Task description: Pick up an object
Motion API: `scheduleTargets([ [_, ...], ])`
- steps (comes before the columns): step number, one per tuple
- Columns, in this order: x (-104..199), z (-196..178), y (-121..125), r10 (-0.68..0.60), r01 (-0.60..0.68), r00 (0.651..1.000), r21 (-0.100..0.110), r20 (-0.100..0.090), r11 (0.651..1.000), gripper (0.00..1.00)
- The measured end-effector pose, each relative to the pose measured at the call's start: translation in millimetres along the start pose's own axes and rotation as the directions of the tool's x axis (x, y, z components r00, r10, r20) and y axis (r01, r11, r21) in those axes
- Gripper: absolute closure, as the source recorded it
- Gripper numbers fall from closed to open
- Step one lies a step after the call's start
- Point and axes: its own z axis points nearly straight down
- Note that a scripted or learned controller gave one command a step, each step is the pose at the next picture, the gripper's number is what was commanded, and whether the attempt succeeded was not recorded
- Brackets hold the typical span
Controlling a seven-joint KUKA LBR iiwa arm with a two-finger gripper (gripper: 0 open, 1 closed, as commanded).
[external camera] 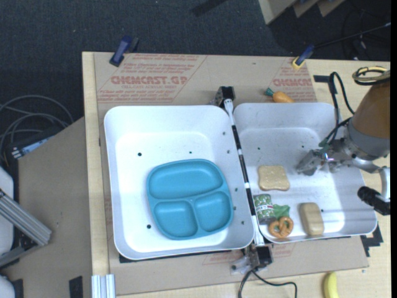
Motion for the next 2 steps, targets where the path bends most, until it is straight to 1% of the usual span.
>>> scheduleTargets([
  [1,-0.5,-11.5,1.5,0.0,0.0,1.0,-0.005,0.002,1.0,1.0],
  [2,-17.5,-56.9,41.1,-0.001,0.001,1.0,-0.006,0.002,1.0,1.0],
])
